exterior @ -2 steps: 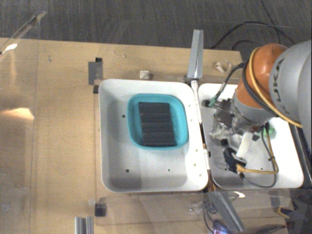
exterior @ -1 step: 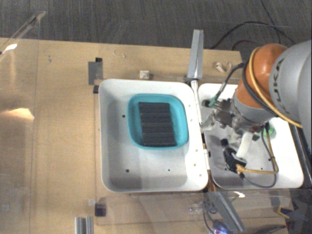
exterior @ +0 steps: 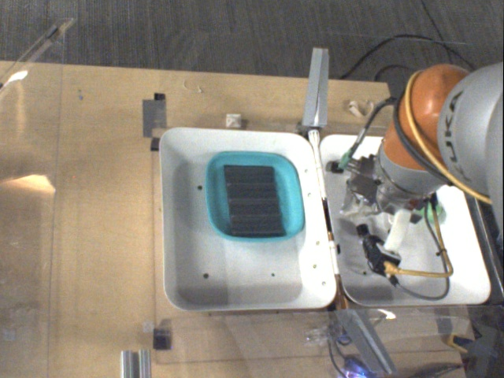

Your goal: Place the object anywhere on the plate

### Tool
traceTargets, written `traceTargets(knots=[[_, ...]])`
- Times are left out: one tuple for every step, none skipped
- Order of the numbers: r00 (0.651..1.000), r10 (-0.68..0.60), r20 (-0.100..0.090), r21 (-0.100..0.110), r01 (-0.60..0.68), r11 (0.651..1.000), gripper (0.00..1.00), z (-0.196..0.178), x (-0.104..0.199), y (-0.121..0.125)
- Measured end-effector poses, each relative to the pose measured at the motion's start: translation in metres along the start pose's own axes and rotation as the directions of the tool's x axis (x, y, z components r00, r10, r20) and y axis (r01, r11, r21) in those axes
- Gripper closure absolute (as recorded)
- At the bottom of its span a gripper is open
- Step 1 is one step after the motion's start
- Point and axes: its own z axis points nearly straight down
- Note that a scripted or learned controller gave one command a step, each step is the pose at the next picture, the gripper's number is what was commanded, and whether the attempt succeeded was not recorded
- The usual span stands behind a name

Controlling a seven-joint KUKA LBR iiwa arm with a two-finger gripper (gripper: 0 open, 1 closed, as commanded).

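Teal plastic makes up the one plate [exterior: 215,186], a rounded square lying in the left bin [exterior: 179,242] of the two white bins, toward its far side. On that plate lies the one object [exterior: 253,201]: a dark, rectangular block, ridged across its top. It lies flat and sits wholly within the plate's rim, close to the middle.

The two bins stand side by side on the wooden bench [exterior: 79,211], their inner walls touching. My one arm [exterior: 461,124] reaches in over the right bin [exterior: 466,278], and my gripper [exterior: 361,201] hangs above that bin's left half, near the shared wall and well apart from the plate. My wrist covers it from above, so I cannot tell how far open it is, nor whether it has hold of anything.
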Motion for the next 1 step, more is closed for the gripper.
traceTargets(knots=[[1.0, 0.0, 0.0, 0.0, 0.0, 1.0, 0.0, 0.0, 0.0, 0.0]])
